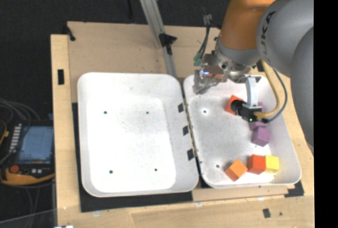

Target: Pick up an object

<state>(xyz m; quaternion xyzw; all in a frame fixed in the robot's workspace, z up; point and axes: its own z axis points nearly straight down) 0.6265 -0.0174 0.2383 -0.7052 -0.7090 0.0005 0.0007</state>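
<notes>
My gripper (203, 84) hangs below the orange wrist band, over the far left corner of the right bin (211, 132). Nothing is visible in its grasp. Several small blocks lie in that bin. An orange-red block (232, 104) sits to the right of the gripper, partly behind a black cable fitting. A purple block (260, 135) lies further toward the right wall. Near the front edge an orange block (237, 169), a red block (257, 163) and a yellow block (272, 162) sit in a row.
The left bin (132, 132) lies beside the right one, joined by black clips along the shared rim (187, 129). A slanted metal pole (153, 16) rises behind the bins. A handheld control pad (29, 150) rests off the bench at the left.
</notes>
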